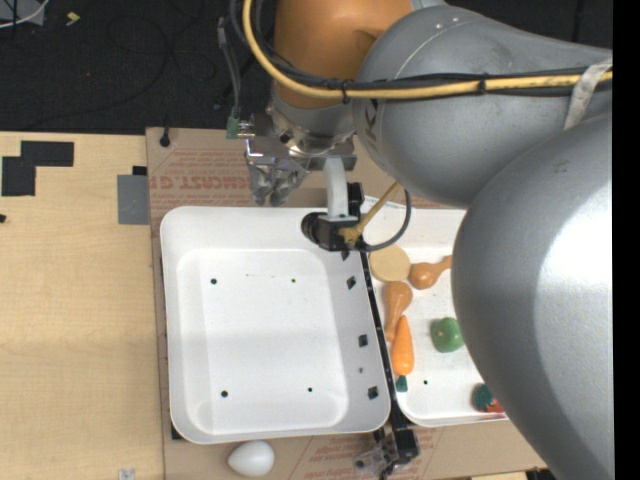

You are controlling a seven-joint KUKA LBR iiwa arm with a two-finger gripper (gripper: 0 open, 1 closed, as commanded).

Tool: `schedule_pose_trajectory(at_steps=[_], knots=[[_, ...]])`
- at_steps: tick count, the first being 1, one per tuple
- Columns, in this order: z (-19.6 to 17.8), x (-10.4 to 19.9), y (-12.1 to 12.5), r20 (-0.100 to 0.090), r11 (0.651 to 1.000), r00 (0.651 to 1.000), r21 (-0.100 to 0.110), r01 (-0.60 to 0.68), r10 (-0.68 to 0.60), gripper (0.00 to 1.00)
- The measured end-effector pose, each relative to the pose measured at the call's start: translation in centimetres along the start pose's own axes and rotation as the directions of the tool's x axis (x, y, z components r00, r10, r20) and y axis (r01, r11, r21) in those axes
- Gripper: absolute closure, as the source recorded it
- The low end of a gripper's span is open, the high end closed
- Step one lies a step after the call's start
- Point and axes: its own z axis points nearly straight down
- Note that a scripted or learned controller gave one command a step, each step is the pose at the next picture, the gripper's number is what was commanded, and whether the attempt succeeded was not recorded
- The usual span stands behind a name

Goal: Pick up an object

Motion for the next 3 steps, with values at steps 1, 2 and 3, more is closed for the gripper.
schedule_pose_trajectory(at_steps=[1,2,3], knots=[[-4.2,5.2,0.0,-0.001,1.0,1.0,-0.002,0.002,-0.002,1.0],[-7.9,5.1,0.0,0.0,1.0,1.0,0.0,0.003,-0.003,1.0],[-18.2,5.1,-0.1,-0.003,1.0,1.0,-0.008,0.004,-0.004,1.0]])
